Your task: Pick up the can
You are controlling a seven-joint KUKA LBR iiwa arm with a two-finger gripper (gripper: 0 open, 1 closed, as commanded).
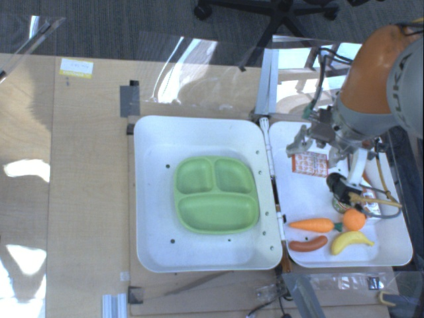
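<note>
The can (pixel 310 164), with a red and white label, lies in the upper part of the right bin (pixel 397 254). My gripper (pixel 317 150) hangs directly over it, reaching in from the right under the orange-banded wrist. The gripper body covers the can's upper edge. Whether the can is gripped or still rests on the bin floor cannot be made out.
Along the right bin's front lie a carrot (pixel 311 224), an orange (pixel 354 220), a banana (pixel 351 242) and a red-brown sausage (pixel 308 245). The left bin (pixel 149 244) holds a green divided plate (pixel 216 195). An office chair base (pixel 278 8) stands behind the bench.
</note>
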